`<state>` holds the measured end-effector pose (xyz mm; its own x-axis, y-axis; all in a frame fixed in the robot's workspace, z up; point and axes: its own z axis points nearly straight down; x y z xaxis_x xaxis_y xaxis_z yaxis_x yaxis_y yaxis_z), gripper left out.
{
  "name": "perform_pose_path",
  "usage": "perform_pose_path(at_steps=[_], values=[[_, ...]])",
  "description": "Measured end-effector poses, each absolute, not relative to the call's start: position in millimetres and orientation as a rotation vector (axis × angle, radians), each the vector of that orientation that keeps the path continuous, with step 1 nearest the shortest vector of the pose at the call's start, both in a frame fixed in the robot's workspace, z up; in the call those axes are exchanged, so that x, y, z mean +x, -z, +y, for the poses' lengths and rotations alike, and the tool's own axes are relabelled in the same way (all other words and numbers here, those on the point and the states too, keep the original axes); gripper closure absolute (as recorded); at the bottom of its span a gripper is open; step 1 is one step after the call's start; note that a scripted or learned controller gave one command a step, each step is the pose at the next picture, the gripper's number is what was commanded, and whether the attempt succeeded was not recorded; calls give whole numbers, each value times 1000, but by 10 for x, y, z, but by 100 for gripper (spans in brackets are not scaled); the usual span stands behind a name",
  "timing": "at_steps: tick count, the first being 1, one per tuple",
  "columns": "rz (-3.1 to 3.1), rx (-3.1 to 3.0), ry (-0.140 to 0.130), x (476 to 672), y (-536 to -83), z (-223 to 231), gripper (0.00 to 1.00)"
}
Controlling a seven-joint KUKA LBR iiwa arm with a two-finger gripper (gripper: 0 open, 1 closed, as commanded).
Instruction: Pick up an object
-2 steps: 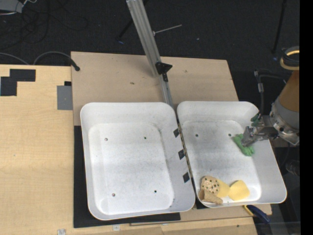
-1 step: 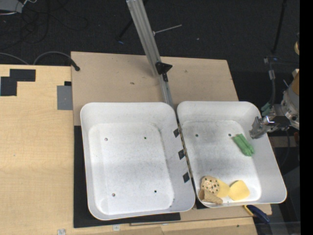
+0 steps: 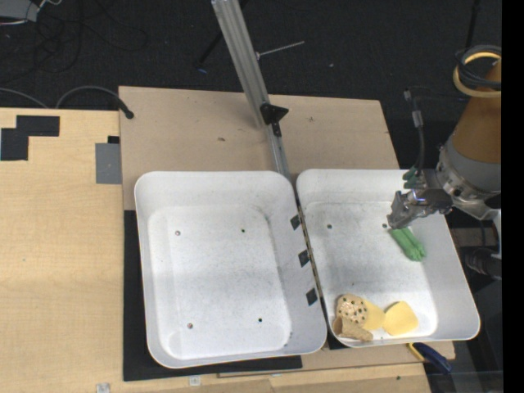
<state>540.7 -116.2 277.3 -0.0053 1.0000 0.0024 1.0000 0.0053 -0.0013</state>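
**Reader:** Starting at the left, what lies in front of you?

**Arm:** A pale wooden bench top [image 3: 57, 219] fills the left side, with a few dark rectangular patches on it. Next comes the left bin [image 3: 164, 195], a shallow white tray with a speckled floor. It touches the right bin [image 3: 458, 309] along a shared edge, where small black clips [image 3: 302, 256] sit in a row. Behind the bins, a silver metal rail [image 3: 243, 56] slants up toward the top of the view, crossing a brown board [image 3: 327, 129].

**Reader:** And the things you could pick up?

**Arm:** All are in the right bin. Near its front edge sit a tan speckled object [image 3: 352, 309] and, touching it on the right, a yellow rounded piece [image 3: 399, 319]. Farther back, near the right wall, a green elongated object [image 3: 408, 243] lies flat on the bin floor, tilted.

**Reader:** Where is your gripper?

**Arm:** My gripper [image 3: 401, 213] reaches in from the right, just above the upper end of the green object. Whether it touches that object, I cannot tell. Whether my grip is released or clenched, I cannot tell either; the tip is too small and dark. My orange band [image 3: 479, 129] shows at the far right.
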Motion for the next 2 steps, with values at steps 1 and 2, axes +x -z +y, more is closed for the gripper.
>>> perform_pose_path(at_steps=[1,2], values=[[-2223,-2212,-2,5476,-2608,-576,100],[-2225,-2213,0,5556,-2628,3,100]])
